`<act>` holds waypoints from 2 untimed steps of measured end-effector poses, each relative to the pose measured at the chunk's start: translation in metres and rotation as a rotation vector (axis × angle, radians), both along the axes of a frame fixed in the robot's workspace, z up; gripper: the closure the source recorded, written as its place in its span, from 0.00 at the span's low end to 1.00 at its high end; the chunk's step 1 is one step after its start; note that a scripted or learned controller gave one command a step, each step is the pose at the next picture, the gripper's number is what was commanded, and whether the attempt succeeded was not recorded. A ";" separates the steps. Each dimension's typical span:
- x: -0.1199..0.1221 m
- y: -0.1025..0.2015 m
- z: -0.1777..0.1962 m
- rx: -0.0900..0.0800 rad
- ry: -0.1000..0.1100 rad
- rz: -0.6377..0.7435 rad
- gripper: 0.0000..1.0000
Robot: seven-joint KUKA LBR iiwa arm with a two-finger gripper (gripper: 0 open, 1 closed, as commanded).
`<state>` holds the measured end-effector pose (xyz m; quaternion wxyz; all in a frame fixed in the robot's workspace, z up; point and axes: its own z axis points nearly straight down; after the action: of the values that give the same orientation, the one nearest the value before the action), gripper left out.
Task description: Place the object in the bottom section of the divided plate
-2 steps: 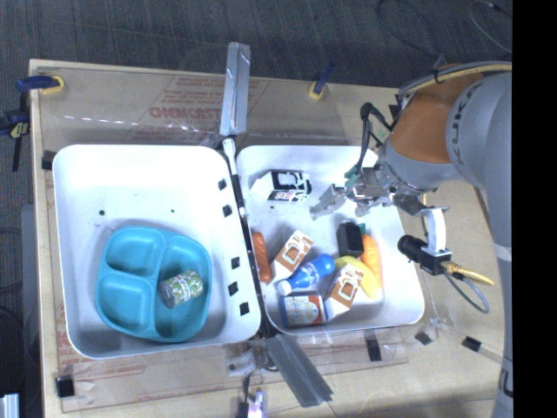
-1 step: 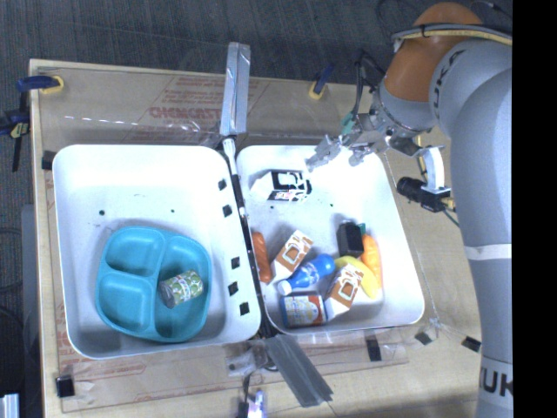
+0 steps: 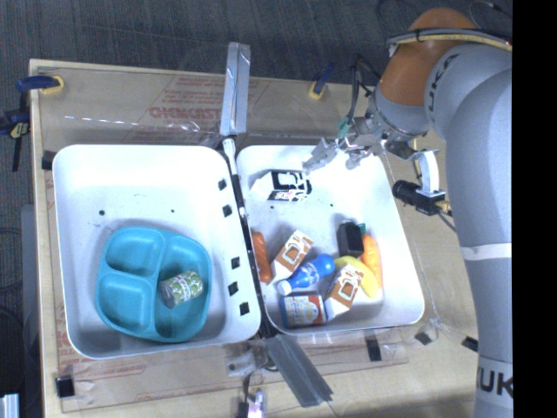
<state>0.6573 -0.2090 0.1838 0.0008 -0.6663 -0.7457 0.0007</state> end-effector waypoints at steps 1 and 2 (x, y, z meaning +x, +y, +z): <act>-0.081 -0.001 0.010 0.000 0.000 0.020 0.00; -0.004 -0.001 0.001 0.000 0.000 -0.091 0.00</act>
<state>0.6529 -0.2096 0.1851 0.0006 -0.6995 -0.7146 0.0007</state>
